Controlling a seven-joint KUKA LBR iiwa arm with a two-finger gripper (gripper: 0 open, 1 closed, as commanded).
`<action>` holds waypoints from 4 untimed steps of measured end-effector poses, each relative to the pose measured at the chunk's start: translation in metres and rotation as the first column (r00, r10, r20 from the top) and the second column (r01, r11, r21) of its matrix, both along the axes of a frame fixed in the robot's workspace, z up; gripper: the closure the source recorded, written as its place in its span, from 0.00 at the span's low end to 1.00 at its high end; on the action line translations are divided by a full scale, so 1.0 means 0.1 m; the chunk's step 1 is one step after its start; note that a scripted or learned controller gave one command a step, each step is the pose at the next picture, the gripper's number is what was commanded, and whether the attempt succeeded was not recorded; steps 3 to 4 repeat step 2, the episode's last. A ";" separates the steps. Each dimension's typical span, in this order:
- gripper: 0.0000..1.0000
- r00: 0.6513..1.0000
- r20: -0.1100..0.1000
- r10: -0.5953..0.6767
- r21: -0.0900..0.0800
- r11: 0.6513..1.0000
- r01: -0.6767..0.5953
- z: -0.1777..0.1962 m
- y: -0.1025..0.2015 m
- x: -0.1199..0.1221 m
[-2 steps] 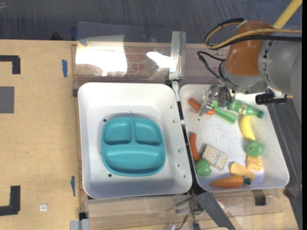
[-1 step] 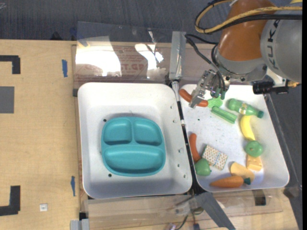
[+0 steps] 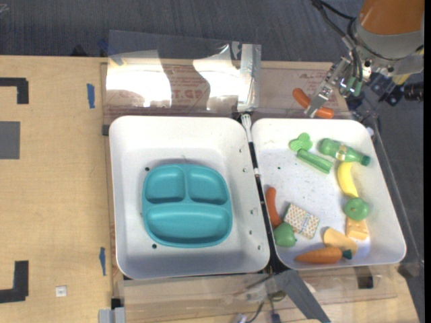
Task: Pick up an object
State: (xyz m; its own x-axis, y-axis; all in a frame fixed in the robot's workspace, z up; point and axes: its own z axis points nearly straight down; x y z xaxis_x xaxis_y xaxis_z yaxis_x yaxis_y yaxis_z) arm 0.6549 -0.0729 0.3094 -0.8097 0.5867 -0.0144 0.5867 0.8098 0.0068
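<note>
My gripper [image 3: 316, 106] hangs over the back edge of the right bin [image 3: 387, 200], reaching down from the orange-banded wrist at the top right. A small orange toy piece [image 3: 301, 98] sits across its fingertips, with one metal finger [image 3: 328, 86] crossing in front of it. The fingers look shut on that orange piece. Below in the right bin lie a green pea pod [image 3: 301, 142], a green bottle [image 3: 343, 151], a banana [image 3: 347, 179], a carrot [image 3: 320, 255] and a red sausage [image 3: 271, 205].
The left bin [image 3: 128, 147] holds a teal divided plate [image 3: 187, 204]. Also in the right bin are a checked cracker [image 3: 301, 220], a green pepper [image 3: 284, 235], a green ball [image 3: 356, 209] and yellow cheese [image 3: 357, 229]. Shiny plastic sheeting [image 3: 182, 79] lies behind the bins.
</note>
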 end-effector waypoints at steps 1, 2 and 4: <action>1.00 1.000 -0.015 -0.023 0.004 1.000 0.023 -0.46 0.68 -0.26; 1.00 1.000 -0.005 -0.022 0.002 1.000 0.022 -0.32 0.67 -0.24; 1.00 1.000 -0.005 -0.022 0.002 1.000 0.022 -0.32 0.67 -0.24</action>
